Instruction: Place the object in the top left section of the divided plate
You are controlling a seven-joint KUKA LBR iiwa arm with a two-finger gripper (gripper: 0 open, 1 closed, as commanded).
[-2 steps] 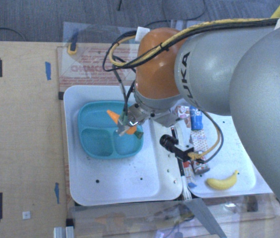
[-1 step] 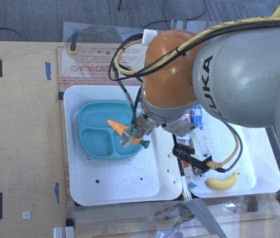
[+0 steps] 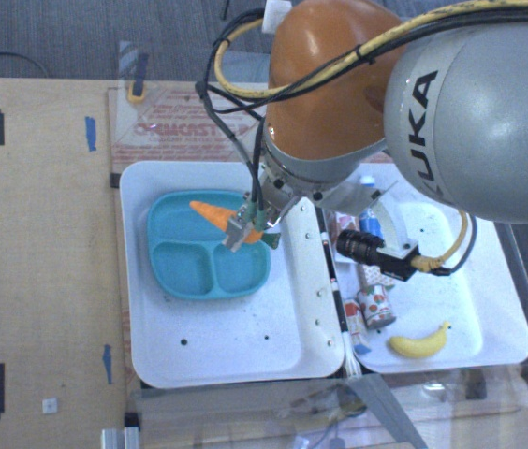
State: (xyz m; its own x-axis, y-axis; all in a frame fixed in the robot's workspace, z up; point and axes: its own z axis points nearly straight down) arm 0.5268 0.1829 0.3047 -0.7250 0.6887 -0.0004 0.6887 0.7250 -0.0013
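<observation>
Watching: task looks close to done but not finished, as I judge it
Object: orange carrot [image 3: 213, 213], lying tilted across upper part of plate, thin end toward upper left, thick end by the hand
Plate: teal divided plate [image 3: 175, 265], 3 sections, sits in left bin [image 3: 198, 344]
Where carrot sits: mostly over the top sections; can't say for sure it's fully inside top left one, thick end seems to reach toward the divider/right side
Hand: hand [image 3: 248, 227] low over plate's right-top area, at the carrot's thick end; fingertips sit right against it, narrow gap, seems to be pinching the carrot end, tho the arm blocks part of the view
Arm: big grey arm w/ orange band [image 3: 325, 64] reaching in from right, covering upper bins
Done so far: carrot brought to plate, over the upper part
Left to do: prob. shift it left so it lies wholly in top left section, let go, pull away
Risk: if let go now, carrot could straddle the divider
Counts: 2 white bins; 1 plate; 1 carrot; 1 banana [image 3: 419, 342] in right bin [image 3: 489, 325]; 1 small can or carton [image 3: 376, 309] near banana; a few more small packs under the arm, too hidden to count
Desk: wooden desk [image 3: 39, 279] w/ blue tape bits, black corner marks
</observation>
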